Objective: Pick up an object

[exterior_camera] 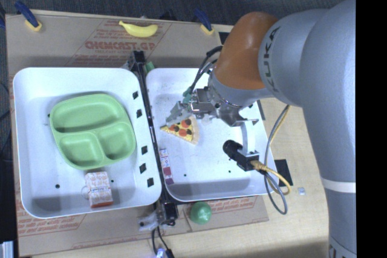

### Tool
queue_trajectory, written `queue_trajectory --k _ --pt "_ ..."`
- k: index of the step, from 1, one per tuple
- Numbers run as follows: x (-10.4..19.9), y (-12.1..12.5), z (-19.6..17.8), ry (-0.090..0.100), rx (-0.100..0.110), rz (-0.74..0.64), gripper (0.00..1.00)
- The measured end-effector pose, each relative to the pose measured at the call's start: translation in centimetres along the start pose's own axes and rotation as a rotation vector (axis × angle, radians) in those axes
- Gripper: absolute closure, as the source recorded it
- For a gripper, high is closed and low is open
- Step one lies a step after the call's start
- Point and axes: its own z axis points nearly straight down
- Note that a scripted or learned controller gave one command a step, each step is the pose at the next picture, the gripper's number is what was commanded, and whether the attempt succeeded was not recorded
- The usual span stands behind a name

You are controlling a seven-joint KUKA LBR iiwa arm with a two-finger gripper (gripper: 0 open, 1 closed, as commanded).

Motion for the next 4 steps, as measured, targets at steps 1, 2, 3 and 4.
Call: queue_trajectory --k 1,2,3,4 --pt "-10.4 2.4 -4.4 -0.001 -0.004 0.005 0.0" --pt "-15.3 -0.6 -7.7 -0.001 -0.004 0.003 0.0" --pt "-11.5 -4.4 7.1 0.001 0.0 0.001 0.0" --pt "-15.2 4.0 7.0 0.0 -0.004 0.002 0.0"
